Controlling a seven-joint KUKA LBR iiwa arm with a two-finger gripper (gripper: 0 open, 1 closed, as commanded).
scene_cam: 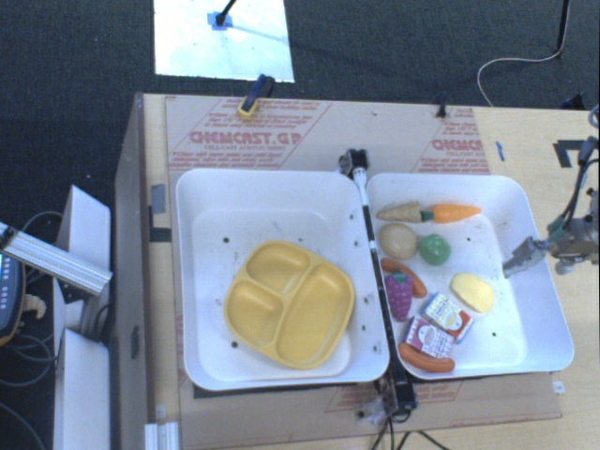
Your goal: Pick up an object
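Camera view: the gripper (521,257) sits at the right rim of the right bin (548,331), apparently in the approach step, holding nothing visible; whether it is parted or closed I cannot tell. Left of it, close by, lies a yellow lemon (472,292); next it must descend over one item

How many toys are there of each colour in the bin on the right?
Orange: 3, the carrot, and two sausages
Tan: 2
Green: 1
Yellow: 1
Purple: 1
Red-and-white packets: 2
Total: 10
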